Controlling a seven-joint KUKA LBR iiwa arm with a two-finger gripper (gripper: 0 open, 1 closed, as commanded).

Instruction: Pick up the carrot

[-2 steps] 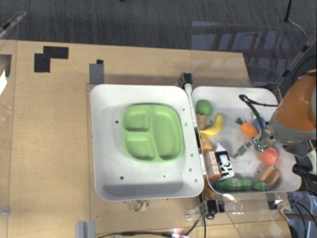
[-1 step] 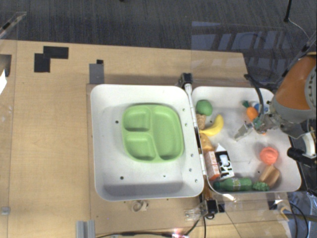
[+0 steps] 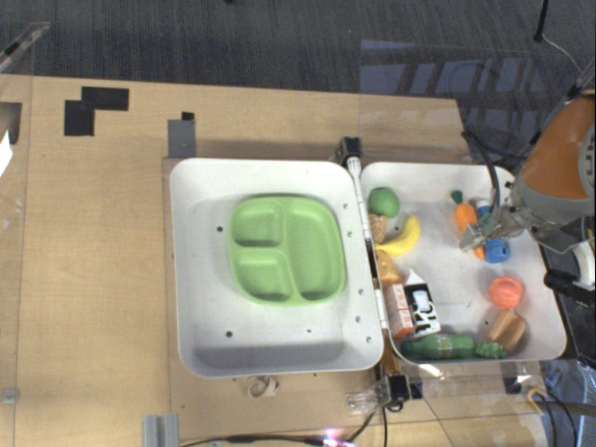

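Note:
The carrot is small and orange with a green tip. It lies in the right bin, near its back right part. My gripper comes in from the right and sits low, just right of the carrot and close against it. A blue toy lies directly under the gripper's front side. The grey wrist and orange band rise behind it at the right edge.
The right bin also holds a green ball, a banana, a brown-and-white bottle, a green cucumber, a coral-pink toy and a tan piece. In the left bin rests a green divided plate.

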